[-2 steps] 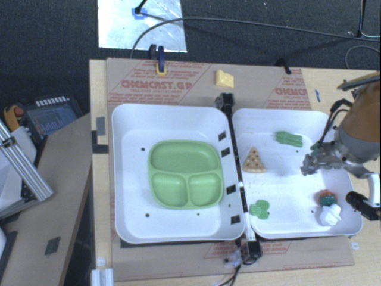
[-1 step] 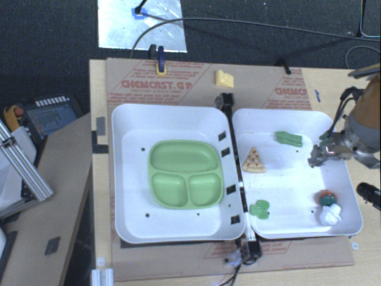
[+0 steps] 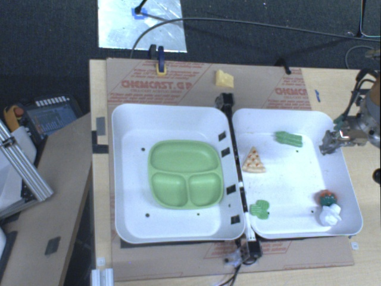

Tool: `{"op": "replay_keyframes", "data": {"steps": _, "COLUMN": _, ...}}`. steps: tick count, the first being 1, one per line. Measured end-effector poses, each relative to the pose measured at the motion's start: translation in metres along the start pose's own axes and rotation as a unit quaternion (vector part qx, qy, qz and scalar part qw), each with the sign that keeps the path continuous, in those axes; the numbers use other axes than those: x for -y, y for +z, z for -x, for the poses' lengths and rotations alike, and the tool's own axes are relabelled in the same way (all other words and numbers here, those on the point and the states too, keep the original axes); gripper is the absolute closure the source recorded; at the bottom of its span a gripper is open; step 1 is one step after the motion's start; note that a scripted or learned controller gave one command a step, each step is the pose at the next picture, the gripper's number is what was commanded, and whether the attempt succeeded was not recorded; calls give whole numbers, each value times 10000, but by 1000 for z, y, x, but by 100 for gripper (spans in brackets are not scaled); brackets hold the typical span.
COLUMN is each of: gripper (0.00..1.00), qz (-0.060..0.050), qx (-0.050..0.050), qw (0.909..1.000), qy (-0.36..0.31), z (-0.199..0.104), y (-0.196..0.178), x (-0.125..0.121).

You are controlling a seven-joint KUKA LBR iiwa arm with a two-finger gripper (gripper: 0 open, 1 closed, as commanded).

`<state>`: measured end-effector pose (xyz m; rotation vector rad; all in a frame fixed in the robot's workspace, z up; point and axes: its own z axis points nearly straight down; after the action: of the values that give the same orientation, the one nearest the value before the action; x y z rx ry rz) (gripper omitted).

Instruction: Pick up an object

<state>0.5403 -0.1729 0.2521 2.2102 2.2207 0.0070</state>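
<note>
Pincer (image 3: 331, 143) and wrist are hanging over the right rim of the right bin (image 3: 297, 224), reaching in from the right side of the bench, and from where I am standing I cannot tell how it is set; nothing is showing in its grasp. Closest to it is the green toy (image 3: 289, 139), lying to its left in the upper part of that bin, long axis running roughly left to right, so a straight move inward from the rim looks like the shortest way to a pick. A pizza slice (image 3: 253, 160) is sitting farther left, near the divide between the bins, pointed end up. A small green piece (image 3: 259, 208) is resting at the lower left of the same bin, and a white and orange toy (image 3: 327, 208) is tucked into the lower right corner, close against the wall, which I would guess is making it awkward to get at. Everything is lying on a smooth white floor with plenty of bare room between pieces. Over in the left bin (image 3: 128, 159) a green divided plate (image 3: 184, 174) is sitting well apart from the arm.
</note>
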Motion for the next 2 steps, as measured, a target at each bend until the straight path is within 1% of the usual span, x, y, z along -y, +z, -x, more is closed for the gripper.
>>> {"op": "replay_keyframes", "data": {"steps": 1, "gripper": 100, "qz": -25, "qx": -15, "qw": 10000, "qy": -25, "z": -54, "y": 7, "x": -28}}
{"op": "replay_keyframes", "data": {"steps": 2, "gripper": 100, "qz": -22, "qx": -23, "qw": 10000, "qy": -27, "z": -111, "y": 1, "x": -48}}
